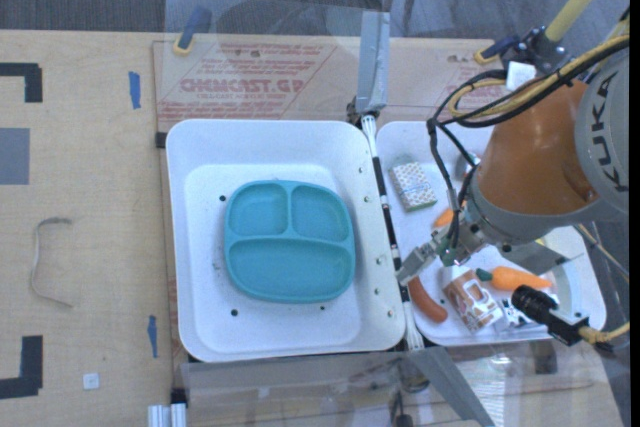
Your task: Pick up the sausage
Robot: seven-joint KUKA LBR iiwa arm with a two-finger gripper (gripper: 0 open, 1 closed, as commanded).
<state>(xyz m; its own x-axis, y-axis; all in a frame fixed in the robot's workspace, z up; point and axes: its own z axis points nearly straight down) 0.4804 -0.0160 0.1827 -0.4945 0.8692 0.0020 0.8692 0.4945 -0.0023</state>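
Note:
The sausage (429,301), small and reddish-brown, lies in the front left corner of the right bin (588,303), close to the divider between the bins. My gripper (432,255) hangs just above and behind it, under the arm's orange band. Nothing is seen held in it. The arm hides much of the right bin's middle.
A teal divided plate (290,241) lies in the left bin (190,215). The right bin also holds a pale waffle-like square (413,183) at the back, a small orange piece (445,215), a carrot (516,277) and a brown-and-white packet (473,301) right of the sausage.

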